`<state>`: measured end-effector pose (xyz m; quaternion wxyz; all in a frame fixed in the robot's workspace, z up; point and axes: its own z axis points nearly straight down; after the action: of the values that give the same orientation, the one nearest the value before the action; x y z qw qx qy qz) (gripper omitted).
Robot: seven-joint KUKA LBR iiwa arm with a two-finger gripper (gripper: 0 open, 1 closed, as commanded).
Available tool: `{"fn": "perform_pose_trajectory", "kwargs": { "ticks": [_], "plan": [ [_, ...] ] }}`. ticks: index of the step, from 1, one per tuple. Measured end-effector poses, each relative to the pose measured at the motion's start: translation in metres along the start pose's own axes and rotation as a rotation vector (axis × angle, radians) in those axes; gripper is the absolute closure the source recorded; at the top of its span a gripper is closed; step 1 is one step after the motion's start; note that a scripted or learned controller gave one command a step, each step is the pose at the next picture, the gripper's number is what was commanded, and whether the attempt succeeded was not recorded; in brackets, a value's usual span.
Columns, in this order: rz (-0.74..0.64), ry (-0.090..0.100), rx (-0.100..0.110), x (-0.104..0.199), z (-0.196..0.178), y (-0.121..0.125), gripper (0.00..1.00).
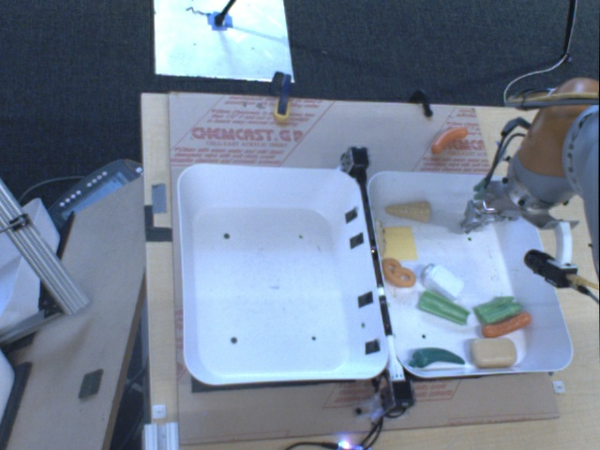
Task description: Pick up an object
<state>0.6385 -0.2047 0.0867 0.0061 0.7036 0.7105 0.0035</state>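
Fingers hang over the right bin towards its 1 o'clock corner. At this slant I cannot tell whether they are apart or together, and I see nothing between them.

Nearest me, along the bin's 6 o'clock edge, lie a dark green pepper and a tan block. Just past them are a carrot with a green pod touching it, and a green stick. Further in come a small white bottle, an orange ring and a flat yellow square.

Furthest, at the bin's 11 o'clock, is the tan cone, lying apart from the rest at 9 o'clock from the gripper. That is the piece I would go for. It looks like toy food, so I judge it light and stiff, perhaps a little slick. The taper could squirt it out of a pinch, so I would take it across the thick middle, not the tip. It lies on its side, pale tan, pointing to 9 o'clock.

The left bin sits beside it on the tabletop.
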Motion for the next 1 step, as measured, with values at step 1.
{"fn": "perform_pose_trajectory", "kwargs": {
  "ticks": [1],
  "plan": [
    [0.007,0.007,0.017,0.0480,0.0018,-0.0615,1.00]
  ]
}}
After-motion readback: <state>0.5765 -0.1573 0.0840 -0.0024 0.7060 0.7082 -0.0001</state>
